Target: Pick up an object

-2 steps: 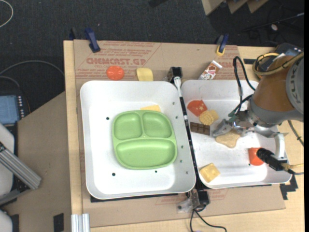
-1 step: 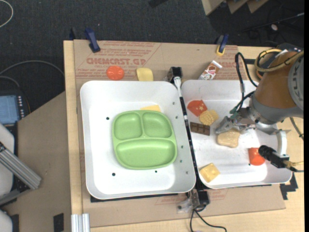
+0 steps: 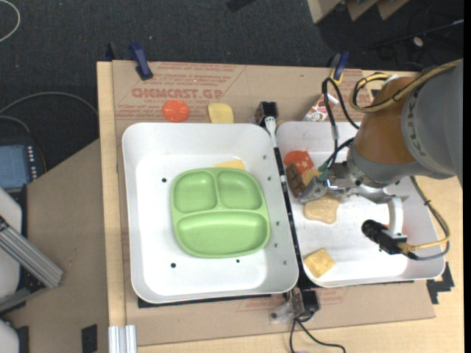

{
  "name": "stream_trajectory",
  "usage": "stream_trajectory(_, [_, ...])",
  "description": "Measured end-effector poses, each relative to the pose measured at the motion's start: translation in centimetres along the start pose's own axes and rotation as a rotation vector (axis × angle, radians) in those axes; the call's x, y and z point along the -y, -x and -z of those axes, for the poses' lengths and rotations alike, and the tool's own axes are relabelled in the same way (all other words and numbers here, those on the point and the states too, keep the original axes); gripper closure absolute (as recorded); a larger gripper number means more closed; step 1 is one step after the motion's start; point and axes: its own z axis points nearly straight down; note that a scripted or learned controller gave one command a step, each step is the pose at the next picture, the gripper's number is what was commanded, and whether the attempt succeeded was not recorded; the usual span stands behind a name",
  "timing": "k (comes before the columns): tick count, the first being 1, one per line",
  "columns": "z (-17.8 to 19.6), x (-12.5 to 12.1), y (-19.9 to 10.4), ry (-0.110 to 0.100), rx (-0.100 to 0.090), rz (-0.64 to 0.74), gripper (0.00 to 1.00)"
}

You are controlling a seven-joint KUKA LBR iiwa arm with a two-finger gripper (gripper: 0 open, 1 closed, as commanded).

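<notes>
Gripper (image 3: 321,184) on the grey, orange-banded arm sits low in the right white bin (image 3: 419,267), its grip unreadable, just above a pale tan flat food piece (image 3: 322,210) and beside a red-and-brown packet (image 3: 299,169); green divided plastic tray (image 3: 218,213) in left bin (image 3: 147,256).

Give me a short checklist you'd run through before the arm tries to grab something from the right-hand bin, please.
1. Things to grab lie in the right bin: ok; a tan piece, a yellow wedge, a red item.
2. Gripper over that bin: ok, just above the tan piece.
3. Fingers open or shut: cannot tell.
4. Anything held already: cannot tell.
5. Cables out of the way: not ok; they hang over the bin's far end.
</notes>
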Motion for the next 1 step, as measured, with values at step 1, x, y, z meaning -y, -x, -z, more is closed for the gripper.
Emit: stream_trajectory(1, [10.58,-2.68,-6.86,0.011,-0.001,0.004,1.00])
